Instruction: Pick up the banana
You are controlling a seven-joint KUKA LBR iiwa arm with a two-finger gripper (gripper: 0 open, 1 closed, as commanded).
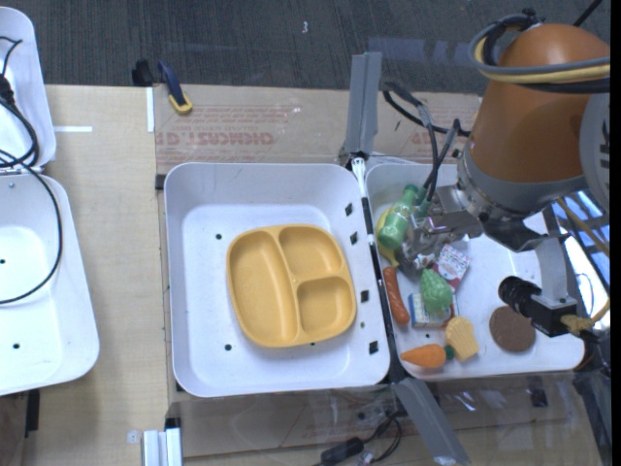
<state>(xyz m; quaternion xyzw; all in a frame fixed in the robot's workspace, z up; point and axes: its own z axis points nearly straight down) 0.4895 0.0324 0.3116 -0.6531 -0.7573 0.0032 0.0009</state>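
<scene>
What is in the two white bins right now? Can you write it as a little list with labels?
left bin: holds a yellow divided plate
right bin: holds a pile of toy food
toy food seen: green bottle, orange carrot, reddish sausage, brown round piece, yellow wedge
banana: cannot pick it out in the pile
arm: reaches in from the right, over the right bin
gripper: low over the pile, next to the green bottle
</scene>
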